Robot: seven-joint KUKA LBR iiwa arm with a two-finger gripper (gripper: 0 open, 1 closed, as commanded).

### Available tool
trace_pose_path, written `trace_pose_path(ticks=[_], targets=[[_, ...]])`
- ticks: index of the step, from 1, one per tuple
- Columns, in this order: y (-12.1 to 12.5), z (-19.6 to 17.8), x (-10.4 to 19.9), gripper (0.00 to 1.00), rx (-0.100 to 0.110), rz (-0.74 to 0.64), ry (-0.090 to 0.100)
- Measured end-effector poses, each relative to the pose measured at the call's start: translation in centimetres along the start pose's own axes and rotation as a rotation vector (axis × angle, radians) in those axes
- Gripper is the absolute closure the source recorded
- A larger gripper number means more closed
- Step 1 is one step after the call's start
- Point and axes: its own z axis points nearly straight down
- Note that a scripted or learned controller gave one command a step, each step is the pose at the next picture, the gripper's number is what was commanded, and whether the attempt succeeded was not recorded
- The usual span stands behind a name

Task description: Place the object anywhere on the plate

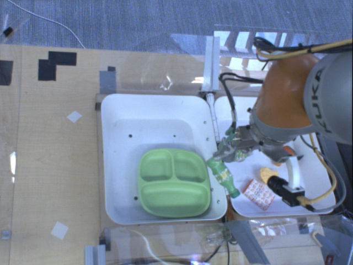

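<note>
A green divided plate (pixel 174 182) lies in the left bin (pixel 127 126), toward its front. A small clear-green bottle (pixel 224 179) hangs tilted over the rim between the two bins, just right of the plate's edge. Its upper end sits between the fingers of my gripper (pixel 219 158), which is shut on it. The grey arm with its orange band reaches in from the right above the right bin (pixel 317 200) and hides much of that bin.
A red-and-white packet (pixel 258 194) lies at the front of the right bin, with a small yellow item (pixel 268 173) just behind it. A clear divider wall (pixel 209 65) stands behind the bins. Bare white floor shows behind the plate in the left bin.
</note>
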Motion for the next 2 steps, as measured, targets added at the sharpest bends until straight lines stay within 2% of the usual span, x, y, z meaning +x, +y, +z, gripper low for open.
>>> trace_pose_path(ticks=[1, 2], targets=[[1.1, -3.8, 9.0, 1.0, -0.002, -0.232, 0.0], [2.3, -2.6, 11.7, 1.0, -0.002, -0.641, 0.0]])
